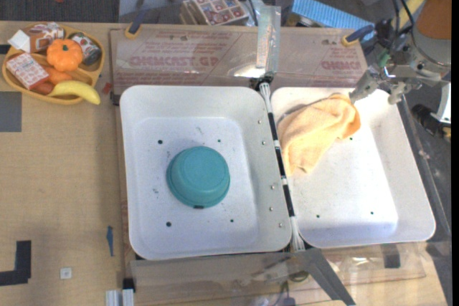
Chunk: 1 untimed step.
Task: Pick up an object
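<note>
Two smooth white plastic bins: left bin (143,118), right bin (401,175). Cardboard panel (186,57) far side, faded red print, unreadable. Crumpled yellow cloth (315,132) in right bin, far-left. Round teal bowl (199,176) upturned, left bin. Gripper (378,84) fingers spread, one touching cloth's far-right corner.

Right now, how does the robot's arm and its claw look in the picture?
At the upper right, the arm has a grey metal body with an orange band above the wrist. Black cables and a yellow one loop around it. The claw is small, made of grey metal with thin light fingers and a dark mount behind them.
</note>
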Tool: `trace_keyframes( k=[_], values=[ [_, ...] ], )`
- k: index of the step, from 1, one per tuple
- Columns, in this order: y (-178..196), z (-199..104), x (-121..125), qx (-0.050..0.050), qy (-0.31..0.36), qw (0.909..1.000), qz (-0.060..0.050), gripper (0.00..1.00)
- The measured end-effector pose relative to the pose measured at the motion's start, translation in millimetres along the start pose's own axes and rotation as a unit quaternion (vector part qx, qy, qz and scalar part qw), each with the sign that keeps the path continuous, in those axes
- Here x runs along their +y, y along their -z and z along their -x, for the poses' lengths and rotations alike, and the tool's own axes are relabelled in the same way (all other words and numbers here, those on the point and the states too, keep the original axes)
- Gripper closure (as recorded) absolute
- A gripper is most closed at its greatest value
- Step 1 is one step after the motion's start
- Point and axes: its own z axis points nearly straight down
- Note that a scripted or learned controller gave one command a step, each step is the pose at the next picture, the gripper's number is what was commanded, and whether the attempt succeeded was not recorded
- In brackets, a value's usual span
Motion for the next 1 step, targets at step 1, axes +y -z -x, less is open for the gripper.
trace_keyframes(
  k=[1],
  values=[
    [-111.1,-2.0,14.7,-0.001,0.122,0.9925,0.003,0.00]
  ],
)
